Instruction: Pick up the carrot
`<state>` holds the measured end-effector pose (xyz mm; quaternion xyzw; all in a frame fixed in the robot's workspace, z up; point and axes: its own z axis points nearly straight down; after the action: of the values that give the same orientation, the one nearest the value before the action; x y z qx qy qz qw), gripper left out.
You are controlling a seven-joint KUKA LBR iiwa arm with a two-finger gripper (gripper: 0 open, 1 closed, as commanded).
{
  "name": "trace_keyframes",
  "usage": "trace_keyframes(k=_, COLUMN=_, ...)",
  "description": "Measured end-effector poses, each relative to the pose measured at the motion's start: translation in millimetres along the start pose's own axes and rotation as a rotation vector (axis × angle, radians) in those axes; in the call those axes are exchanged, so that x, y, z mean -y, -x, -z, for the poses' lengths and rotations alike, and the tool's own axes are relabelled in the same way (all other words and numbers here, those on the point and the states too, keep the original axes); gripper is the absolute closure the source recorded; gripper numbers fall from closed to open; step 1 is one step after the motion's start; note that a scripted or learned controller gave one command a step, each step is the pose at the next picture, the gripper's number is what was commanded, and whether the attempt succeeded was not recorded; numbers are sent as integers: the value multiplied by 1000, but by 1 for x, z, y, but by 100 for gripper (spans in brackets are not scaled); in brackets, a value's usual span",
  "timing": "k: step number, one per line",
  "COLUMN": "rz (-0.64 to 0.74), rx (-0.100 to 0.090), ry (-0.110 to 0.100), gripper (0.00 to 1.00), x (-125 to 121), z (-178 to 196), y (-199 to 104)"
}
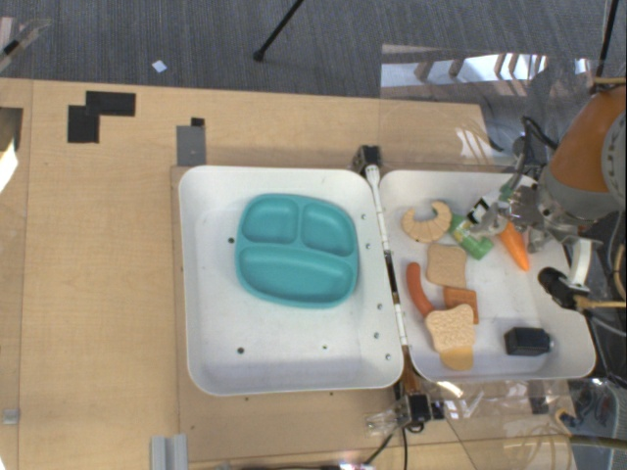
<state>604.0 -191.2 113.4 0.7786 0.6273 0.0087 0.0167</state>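
The carrot (515,246) is a small orange piece lying tilted in the right bin (490,365), near its right side. My gripper (509,217) hangs right above the carrot's upper end, at the end of the grey arm with the orange band (591,155) that comes in from the right. The wrist hides the spot where gripper and carrot meet, so I cannot tell whether it touches or holds the carrot.
Left of the carrot lie a green piece (475,243), a ring-shaped biscuit (427,221), a toast slice (446,265), a sausage (419,290) and a bread piece (451,329). A black block (527,341) sits at the front right. The left bin (206,351) holds a teal divided plate (296,250).
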Motion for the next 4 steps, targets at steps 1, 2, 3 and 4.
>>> trace_keyframes(k=1, rz=6, rx=-6, ry=13, gripper=100, x=-5, z=13, y=-4)
trace_keyframes(k=2, rz=6, rx=-6, ry=10, gripper=0, x=-4, z=12, y=-4)
trace_keyframes(k=3, rz=227, rx=-4, ry=-5, gripper=0, x=6, z=-15, y=8)
trace_keyframes(k=4, rz=230, rx=-1, ry=5, gripper=100, x=3, z=-1, y=7)
